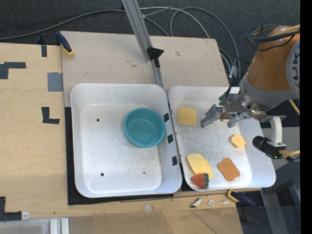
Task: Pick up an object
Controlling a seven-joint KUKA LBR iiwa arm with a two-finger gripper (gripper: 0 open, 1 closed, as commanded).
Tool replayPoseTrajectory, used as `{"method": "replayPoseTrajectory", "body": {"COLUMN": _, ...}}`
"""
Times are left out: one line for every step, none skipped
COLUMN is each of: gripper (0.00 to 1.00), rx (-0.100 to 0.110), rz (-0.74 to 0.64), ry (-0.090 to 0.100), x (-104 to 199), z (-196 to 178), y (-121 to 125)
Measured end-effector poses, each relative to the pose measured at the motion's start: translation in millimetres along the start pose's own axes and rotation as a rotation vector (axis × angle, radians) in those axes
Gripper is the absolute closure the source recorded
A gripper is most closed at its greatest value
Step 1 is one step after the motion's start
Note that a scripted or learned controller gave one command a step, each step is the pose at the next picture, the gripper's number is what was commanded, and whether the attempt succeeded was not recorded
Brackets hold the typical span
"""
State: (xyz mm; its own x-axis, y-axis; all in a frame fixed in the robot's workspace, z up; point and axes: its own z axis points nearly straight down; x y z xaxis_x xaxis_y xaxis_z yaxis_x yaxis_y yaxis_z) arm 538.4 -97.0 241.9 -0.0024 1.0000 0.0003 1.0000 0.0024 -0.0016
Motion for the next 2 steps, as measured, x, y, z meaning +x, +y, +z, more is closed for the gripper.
{"method": "replayPoseTrajectory", "body": {"gripper": 0.0, "rx": 0.0, "rz": 0.0, "ry": 0.0, "x": -0.3, "z": -0.1, "y": -0.1}}
{"method": "replayPoseTrajectory", "body": {"gripper": 0.0, "rx": 0.006, "rz": 0.002, "ry": 0.0, "x": -9.4, "z": 57.1, "y": 1.4}}
